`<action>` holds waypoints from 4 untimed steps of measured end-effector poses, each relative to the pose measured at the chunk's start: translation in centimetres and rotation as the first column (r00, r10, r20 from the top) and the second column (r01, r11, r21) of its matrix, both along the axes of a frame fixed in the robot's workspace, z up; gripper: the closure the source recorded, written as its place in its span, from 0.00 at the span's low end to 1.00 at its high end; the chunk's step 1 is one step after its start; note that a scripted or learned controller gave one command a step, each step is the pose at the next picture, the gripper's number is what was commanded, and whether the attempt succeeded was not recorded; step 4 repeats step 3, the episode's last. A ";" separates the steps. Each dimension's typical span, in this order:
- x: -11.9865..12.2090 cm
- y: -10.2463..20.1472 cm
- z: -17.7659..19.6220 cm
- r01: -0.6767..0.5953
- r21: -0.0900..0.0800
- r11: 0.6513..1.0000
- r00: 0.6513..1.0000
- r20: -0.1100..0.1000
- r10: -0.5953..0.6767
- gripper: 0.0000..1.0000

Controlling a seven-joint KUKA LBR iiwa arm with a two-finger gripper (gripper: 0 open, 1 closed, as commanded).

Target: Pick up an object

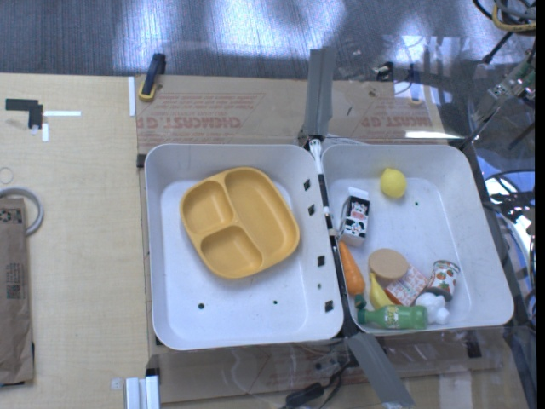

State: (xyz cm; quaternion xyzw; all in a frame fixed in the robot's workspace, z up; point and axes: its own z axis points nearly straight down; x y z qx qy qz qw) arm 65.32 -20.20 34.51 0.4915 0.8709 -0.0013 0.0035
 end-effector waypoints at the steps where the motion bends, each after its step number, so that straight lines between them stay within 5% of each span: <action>1: 0.1 0.0 0.9 -0.002 -0.002 1.000 1.000 0.002 0.002 1.00; 4: -3.1 2.9 5.1 -0.174 0.004 0.985 0.985 -0.004 0.174 1.00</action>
